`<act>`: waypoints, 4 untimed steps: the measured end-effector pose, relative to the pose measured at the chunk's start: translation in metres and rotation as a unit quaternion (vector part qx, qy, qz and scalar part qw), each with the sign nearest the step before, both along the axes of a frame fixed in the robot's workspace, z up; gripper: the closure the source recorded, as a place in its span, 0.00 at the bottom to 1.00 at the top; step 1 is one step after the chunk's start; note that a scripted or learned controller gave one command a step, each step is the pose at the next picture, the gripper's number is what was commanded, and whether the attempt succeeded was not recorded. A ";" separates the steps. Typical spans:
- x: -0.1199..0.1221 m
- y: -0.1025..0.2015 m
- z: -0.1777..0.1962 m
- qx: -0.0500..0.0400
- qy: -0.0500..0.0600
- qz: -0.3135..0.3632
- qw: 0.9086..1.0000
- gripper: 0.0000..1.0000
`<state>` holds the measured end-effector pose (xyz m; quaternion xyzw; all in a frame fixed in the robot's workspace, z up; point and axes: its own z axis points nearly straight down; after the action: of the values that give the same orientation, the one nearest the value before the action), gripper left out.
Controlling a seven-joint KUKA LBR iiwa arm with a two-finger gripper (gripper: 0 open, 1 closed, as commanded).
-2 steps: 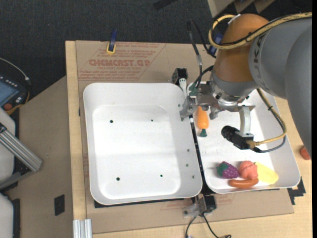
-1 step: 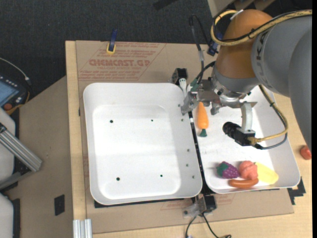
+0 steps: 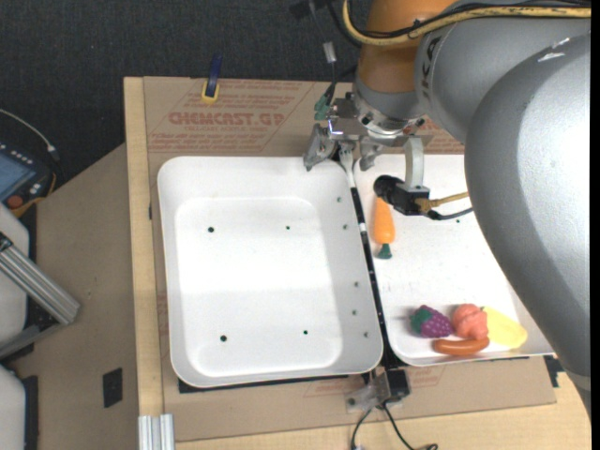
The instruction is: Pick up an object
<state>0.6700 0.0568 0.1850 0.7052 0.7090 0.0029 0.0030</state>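
From the camera view above, the grey arm (image 3: pixel 525 111) reaches in from the right, and its orange band (image 3: pixel 403 12) sits over the far end of the bins. The claw (image 3: pixel 337 150) hangs at the far edge of the two white bins, right over the seam where they meet. From this angle I cannot tell whether it is open or closed, and nothing shows gripped in it.

The toy carrot (image 3: pixel 382 221) lies in the right bin (image 3: pixel 441 270) just beside the seam, near the claw but apart from it, with its green top pointing toward the near side. At the near end of the same bin a small cluster lies close together: purple toy grapes (image 3: pixel 431 322), an orange-red round fruit (image 3: pixel 471 319), a yellow piece (image 3: pixel 508 331), and a red-orange sausage-like piece (image 3: pixel 459 346) along the near rim.

The left bin (image 3: pixel 169 214) sits alongside. Both bins rest on a surface (image 3: pixel 150 345) covered with brown cardboard that bears red lettering at its far side.
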 end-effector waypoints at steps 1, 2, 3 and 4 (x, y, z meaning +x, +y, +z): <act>0.003 0.012 -0.033 -0.003 -0.010 -0.004 1.000 0.00; 0.004 0.004 -0.023 -0.010 -0.012 -0.006 1.000 1.00; -0.036 0.018 0.011 0.001 0.005 -0.003 1.000 1.00; -0.106 -0.028 0.072 0.000 0.005 -0.005 1.000 1.00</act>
<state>0.5640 0.0288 0.2567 0.7090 0.7052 -0.0008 -0.0009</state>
